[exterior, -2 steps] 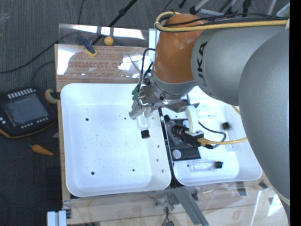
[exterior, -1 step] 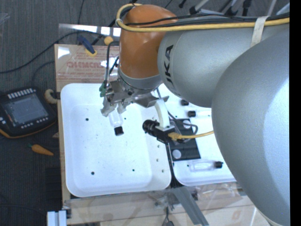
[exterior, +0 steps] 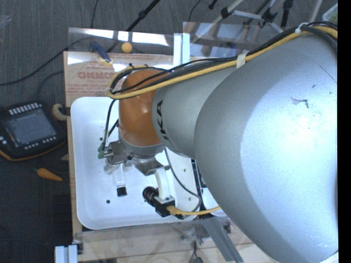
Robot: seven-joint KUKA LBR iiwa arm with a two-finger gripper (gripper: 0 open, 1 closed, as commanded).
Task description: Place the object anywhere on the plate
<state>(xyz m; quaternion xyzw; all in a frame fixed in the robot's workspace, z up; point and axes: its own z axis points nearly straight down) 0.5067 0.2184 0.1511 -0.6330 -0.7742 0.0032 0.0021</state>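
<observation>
The gripper (exterior: 120, 181), its state impossible to tell here, hangs low over the left bin (exterior: 88, 147); any descent should go slowly and straight.

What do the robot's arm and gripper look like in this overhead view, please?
The arm is a thick, rounded, matte grey body with an orange band above the wrist and dark lettering beside it. Yellow and black cables run along it. The gripper is small, metallic, with pale fingers and a black tip.
</observation>
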